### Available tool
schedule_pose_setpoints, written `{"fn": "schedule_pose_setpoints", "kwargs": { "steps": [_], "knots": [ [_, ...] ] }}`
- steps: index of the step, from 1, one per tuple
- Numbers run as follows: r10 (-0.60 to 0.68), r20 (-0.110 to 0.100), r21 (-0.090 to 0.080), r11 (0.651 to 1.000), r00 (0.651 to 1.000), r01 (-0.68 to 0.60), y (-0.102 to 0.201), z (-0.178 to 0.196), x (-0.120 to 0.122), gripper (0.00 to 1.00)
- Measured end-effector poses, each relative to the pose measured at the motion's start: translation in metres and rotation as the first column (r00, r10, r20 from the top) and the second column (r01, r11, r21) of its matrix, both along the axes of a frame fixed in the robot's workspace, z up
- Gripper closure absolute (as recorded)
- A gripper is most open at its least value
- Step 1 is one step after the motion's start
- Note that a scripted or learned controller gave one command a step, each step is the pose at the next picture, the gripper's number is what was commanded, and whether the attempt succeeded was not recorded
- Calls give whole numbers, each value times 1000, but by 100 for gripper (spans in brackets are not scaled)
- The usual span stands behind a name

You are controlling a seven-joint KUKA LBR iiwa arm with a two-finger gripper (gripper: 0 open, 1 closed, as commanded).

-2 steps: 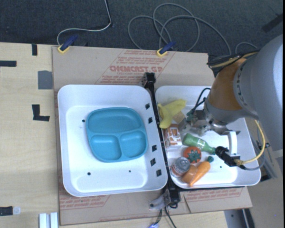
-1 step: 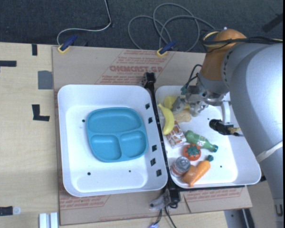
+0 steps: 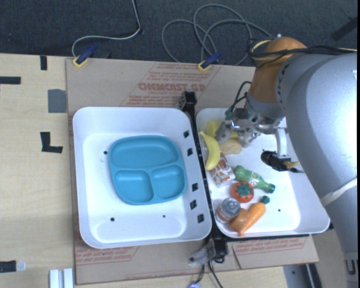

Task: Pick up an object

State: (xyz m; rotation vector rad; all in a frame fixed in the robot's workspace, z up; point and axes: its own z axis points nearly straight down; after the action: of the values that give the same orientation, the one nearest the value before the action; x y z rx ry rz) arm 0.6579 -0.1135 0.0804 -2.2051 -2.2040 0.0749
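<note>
Behind bins, cardboard (image 3: 168, 89) print, maybe "CHEMCAST GP"

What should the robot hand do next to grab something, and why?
Probably go straight down a little. The hand hangs over the top of the right bin, right above the banana and a pale beige piece beside it, and nothing shows between its fingers yet. The tomato and carrot lie farther off.

The gripper (image 3: 239, 131) sits low in the right bin (image 3: 300, 212) over a pale item beside the banana (image 3: 212, 149), while the left bin (image 3: 87, 161) holds a blue divided tray (image 3: 147, 168).
</note>
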Motion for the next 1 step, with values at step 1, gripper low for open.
{"fn": "schedule_pose_setpoints", "kwargs": {
  "steps": [1],
  "knots": [
    [1,-1,1,1000,1000,-1,0,0,0,0]
  ]
}}
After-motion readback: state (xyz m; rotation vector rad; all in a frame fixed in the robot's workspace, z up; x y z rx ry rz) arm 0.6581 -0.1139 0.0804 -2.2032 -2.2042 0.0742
